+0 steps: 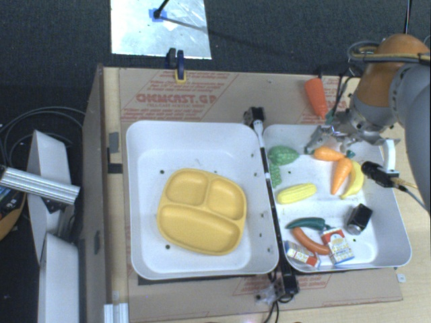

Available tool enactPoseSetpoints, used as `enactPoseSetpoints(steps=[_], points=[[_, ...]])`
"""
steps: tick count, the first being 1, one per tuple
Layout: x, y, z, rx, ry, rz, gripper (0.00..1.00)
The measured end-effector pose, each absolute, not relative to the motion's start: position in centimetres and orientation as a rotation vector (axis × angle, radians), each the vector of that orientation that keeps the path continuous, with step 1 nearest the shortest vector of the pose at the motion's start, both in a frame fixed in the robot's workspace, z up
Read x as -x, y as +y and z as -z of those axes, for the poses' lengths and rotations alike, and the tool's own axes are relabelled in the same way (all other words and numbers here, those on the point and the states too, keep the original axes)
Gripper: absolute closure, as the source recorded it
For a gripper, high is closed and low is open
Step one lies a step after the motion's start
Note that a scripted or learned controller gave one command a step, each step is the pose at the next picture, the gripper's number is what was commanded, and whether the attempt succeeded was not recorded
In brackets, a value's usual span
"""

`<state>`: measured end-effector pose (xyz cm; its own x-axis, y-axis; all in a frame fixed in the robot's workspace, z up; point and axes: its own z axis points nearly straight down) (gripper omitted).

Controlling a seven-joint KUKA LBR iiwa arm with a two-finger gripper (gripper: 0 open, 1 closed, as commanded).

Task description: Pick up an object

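The gripper [335,138] hovers at the right bin's [397,237] back edge, fingers spread and holding nothing. The toy carrot [341,173] lies just below it, long axis running toward the bin's front, beside a banana [355,181].

Legible markings on the tabletop's brown protective sheet.
Red print "CHEMCAST GP" [176,99] stands on the sheet behind the left bin [145,180]; smaller red lines around it and the carton's [341,246] label are too blurred to read.

Right bin [397,237] crowded with toys, left bin [145,180] open around yellow tray [202,210]
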<state>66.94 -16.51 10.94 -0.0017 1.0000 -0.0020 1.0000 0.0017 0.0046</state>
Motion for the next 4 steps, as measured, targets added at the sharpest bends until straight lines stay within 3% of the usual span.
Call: enactPoseSetpoints(steps=[1,2,3,4], points=[[-65.6,-19.4,-8.8,-2.212,2.22,-0.006,0.0],[-65.8,-19.4,-10.2,-2.205,2.223,-0.01,1.0],[-64.0,-10.8,-19.3,-2.212,2.224,-0.008,1.0],[-63.9,-11.0,-19.1,-2.216,2.223,-0.003,0.0]])
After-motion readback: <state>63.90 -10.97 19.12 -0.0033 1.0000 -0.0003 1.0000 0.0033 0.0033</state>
